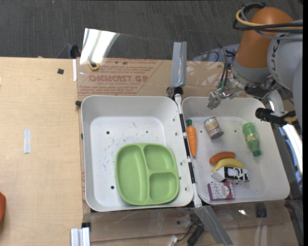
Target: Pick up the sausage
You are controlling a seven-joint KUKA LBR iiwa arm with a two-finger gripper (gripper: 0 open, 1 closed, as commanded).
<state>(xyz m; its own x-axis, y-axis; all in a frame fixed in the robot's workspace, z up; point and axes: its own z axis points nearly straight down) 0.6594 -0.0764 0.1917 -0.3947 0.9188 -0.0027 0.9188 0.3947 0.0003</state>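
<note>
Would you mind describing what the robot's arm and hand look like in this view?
The arm has rounded, light grey segments with a broad orange band above the wrist. Yellow and black cables loop over the top of the orange part. The hand is small, metallic grey and dark, with thin wires running to it.

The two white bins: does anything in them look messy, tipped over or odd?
Mostly tidy. The left bin has dark specks on its floor beside the green plate. In the right bin, the can and green bottle lie on their sides, and the sausage touches the banana.
</note>
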